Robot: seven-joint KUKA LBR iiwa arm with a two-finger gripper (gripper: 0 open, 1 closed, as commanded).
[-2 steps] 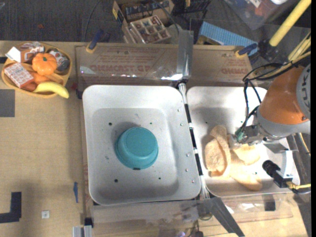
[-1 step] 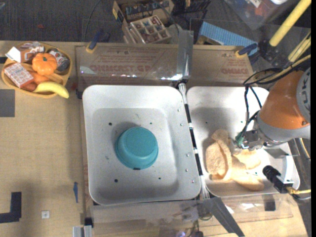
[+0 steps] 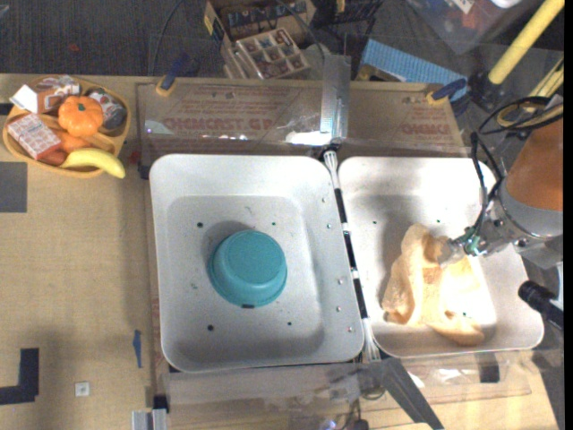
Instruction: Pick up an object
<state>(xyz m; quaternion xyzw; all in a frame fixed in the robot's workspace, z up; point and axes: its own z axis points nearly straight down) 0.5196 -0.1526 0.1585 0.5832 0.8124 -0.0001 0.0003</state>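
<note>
The worktop (image 3: 72, 285) carried two shallow white bins side by side. In the left bin (image 3: 179, 195) a teal bowl (image 3: 249, 268) sat upside down near the middle, well apart from the walls, so it offered a smooth dome and no rim to pinch. In the right bin (image 3: 394, 182) a pale yellow cloth (image 3: 430, 285) lay crumpled against the floor toward the front, its folds raised in ridges that probably made it the easier thing to pick up.

The arm (image 3: 537, 186) reached in from the right, and its end effector (image 3: 470, 243) was low over the right bin at the cloth's upper right edge, seemingly touching or just above a fold. That placement suggested the cloth was the target. Whether the end effector was open or closed could not be told; the tip was small and blurred against the fabric, and no cloth was clearly lifted, so the cloth still rested in the bin.

A shallow dish (image 3: 18, 137) of toy food, with a small pumpkin (image 3: 81, 115) and a banana (image 3: 94, 159), stood at the far left corner of the worktop, well away from both bins and likely out of play.
</note>
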